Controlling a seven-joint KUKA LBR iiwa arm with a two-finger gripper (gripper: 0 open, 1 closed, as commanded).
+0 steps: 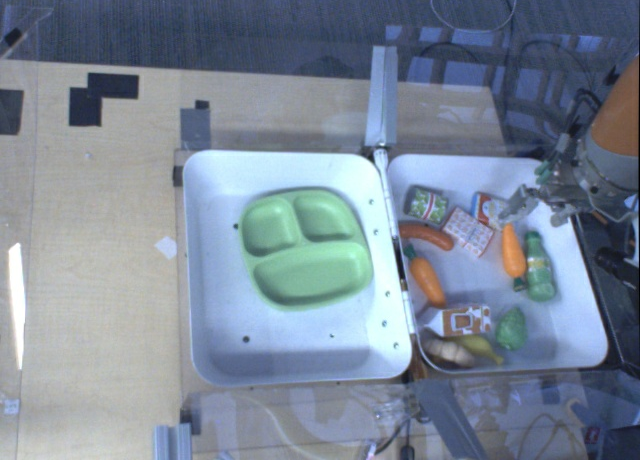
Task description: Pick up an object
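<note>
The tool (530,200) hangs at the far right of the right bin (590,293), low over its upper corner, with the grey arm and its orange band (622,113) reaching in behind it. This looks like the approach step: nothing is lifted yet, and the next move calls for settling on one item and coming straight down over it. Whether the tool is released or clenched I cannot tell; its tips blur against the white bin wall, and nothing is visibly between them. Just beside it lie a small red carton (487,208) and an orange carrot (513,251), with a green bottle (538,268) near. Further out sit a checkered box (469,231), a sausage (427,236) and a green can (427,205). The left bin (210,268) holds a green divided plate (305,246)
</note>
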